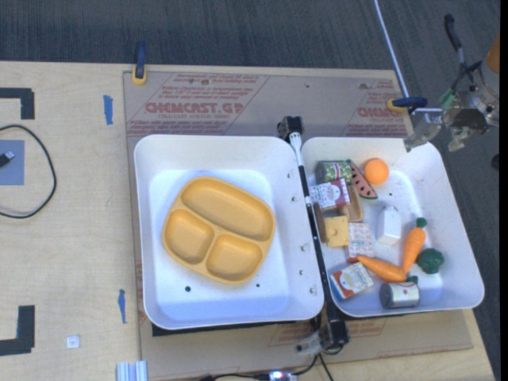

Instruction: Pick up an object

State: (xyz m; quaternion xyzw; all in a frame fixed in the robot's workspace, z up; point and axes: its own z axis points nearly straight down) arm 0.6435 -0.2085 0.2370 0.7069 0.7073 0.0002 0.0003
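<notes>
The right bin [464,288] holds a heap of toy food: an orange ball [375,171], a watermelon slice [361,183], a green box [333,170], a yellow cheese square [336,230], a white block [389,225], two carrots [413,244] [381,269], a green broccoli piece [430,260] and a small metal can [399,294]. My gripper [438,137] hangs over the bin's far right corner, well above the objects. It is open, with nothing between its fingers.
The left bin [151,292] holds a yellow divided plate [218,228]. Printed food packets [353,280] lie among the toys. A thin white cable [385,30] slants across the top right. A blue clamp [405,101] sits by the right bin's far edge.
</notes>
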